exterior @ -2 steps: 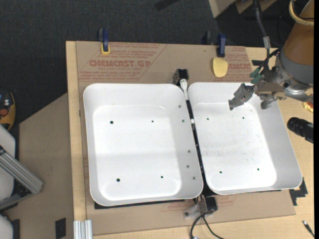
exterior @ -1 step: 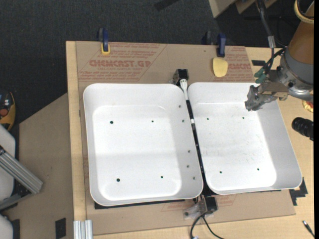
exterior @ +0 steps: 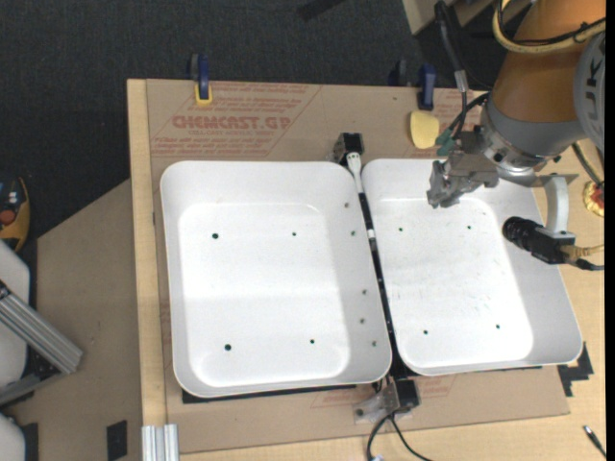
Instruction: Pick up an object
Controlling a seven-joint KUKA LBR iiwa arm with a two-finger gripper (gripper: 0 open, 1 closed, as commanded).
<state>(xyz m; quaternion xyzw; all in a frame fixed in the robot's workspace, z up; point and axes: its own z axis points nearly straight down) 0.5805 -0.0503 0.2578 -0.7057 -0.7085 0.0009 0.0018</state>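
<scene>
Grey gripper [exterior: 448, 192] hovers over the right bin's [exterior: 538, 349] far edge, jaw state unclear; next, find an object.

We see arm [exterior: 543, 60] entering from right, orange band above grey wrist. Gripper [exterior: 444, 196] points down and leftward, hanging low. Finger state: we cannot tell from this angle.
</scene>
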